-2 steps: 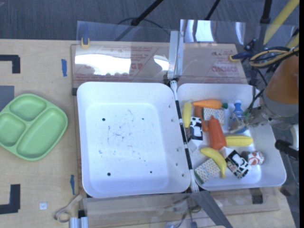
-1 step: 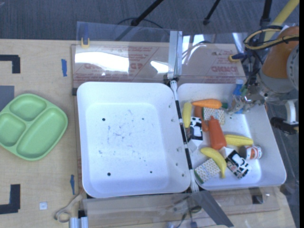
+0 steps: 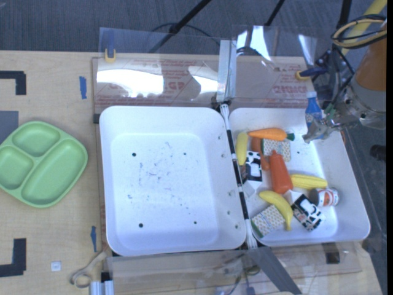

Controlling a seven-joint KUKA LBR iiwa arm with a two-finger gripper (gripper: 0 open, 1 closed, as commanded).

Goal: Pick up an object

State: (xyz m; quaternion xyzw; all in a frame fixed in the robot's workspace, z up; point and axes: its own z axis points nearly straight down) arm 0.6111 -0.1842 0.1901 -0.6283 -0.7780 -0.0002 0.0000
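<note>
The right bin holds a pile of toy items. An orange carrot lies at the back, above a speckled block. A yellow banana lies along the left wall beside a black-and-white box. An orange bottle sits in the middle, with a second banana to its right and a third below it. My gripper hangs over the bin's back right corner, just right of the carrot's green tip and apart from it.
A red-and-white can, another black-and-white box and a patterned block lie near the right bin's front. The left bin adjoins it. A green divided plate rests on the bench at far left. Clear panels stand behind the bins.
</note>
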